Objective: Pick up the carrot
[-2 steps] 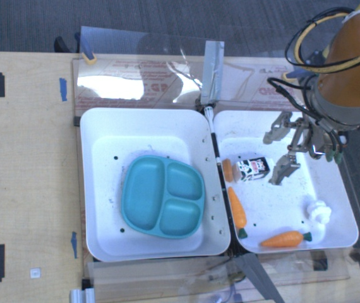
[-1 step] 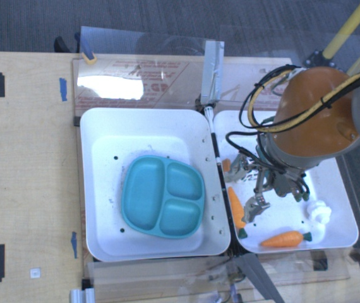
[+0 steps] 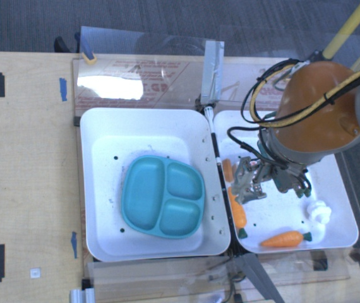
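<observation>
No carrot (image 3: 282,238) is lifted yet: the jaws (image 3: 248,183) are lowered into the right bin (image 3: 347,201), their state unclear.

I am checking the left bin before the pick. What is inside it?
The left bin holds a blue divided plate, with nothing lying in its sections. The bin floor beneath the plate is covered.
</observation>
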Robot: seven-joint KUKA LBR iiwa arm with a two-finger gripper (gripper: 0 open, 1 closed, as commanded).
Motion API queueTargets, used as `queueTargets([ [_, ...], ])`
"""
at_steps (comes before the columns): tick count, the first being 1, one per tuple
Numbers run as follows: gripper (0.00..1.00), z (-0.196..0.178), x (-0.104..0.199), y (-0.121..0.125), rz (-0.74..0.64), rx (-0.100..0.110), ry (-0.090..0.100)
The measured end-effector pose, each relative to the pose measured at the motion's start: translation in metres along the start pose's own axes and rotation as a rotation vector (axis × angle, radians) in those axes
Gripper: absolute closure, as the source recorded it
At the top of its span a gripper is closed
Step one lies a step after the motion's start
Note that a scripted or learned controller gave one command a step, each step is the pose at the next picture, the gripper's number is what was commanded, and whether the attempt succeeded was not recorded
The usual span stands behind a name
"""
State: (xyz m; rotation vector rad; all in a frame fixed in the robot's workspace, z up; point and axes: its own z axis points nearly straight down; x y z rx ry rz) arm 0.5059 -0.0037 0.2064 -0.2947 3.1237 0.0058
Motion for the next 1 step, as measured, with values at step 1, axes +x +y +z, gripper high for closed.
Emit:
queueTargets([
  [1, 1.00, -0.0607, 0.0057, -0.0094, -0.379, 0.003, -0.003],
])
